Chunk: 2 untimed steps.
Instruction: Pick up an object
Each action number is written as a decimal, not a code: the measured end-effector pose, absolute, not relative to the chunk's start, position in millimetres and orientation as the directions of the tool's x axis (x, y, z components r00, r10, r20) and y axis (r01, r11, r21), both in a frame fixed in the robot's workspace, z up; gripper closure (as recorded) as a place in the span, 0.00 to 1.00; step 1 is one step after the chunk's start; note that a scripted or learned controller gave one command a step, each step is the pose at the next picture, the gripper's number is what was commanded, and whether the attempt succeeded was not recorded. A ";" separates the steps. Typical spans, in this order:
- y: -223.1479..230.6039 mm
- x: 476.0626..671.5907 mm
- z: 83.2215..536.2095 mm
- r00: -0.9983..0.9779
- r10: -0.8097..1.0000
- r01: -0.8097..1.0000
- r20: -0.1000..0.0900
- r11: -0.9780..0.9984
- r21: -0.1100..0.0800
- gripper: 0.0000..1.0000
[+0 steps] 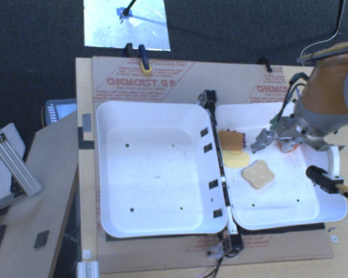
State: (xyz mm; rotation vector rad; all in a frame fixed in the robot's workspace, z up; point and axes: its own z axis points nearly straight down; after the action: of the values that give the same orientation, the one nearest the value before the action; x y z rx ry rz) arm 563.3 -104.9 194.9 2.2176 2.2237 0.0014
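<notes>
The right bin (290, 210) holds a few small items. A brown and orange block (232, 139) lies near its left wall, with a flat yellow piece (236, 160) just in front of it. A tan toast-shaped piece (258, 175) lies toward the middle. A small orange-red object (288, 147) shows partly under the wrist. My gripper (262, 140) hangs low over the bin, pointing left, right of the brown block and above the toast piece. Nothing visibly sits in it.
The left bin (156, 213) stands beside the right one, with black clips (213, 184) along their shared wall. A black fitting (321, 178) with a cable sits by the right bin's right rim. The arm's orange band (330, 86) looms over the back right.
</notes>
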 end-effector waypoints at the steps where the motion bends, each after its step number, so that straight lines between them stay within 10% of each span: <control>1: -29.4 620.7 184.7 -0.012 1.000 1.000 0.001 0.012 0.006 0.00; 2: -34.3 618.9 195.6 -0.005 1.000 1.000 0.000 0.005 0.004 1.00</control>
State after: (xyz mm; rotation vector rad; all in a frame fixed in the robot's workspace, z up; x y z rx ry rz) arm 618.9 -34.3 195.6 2.2141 2.2251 0.0047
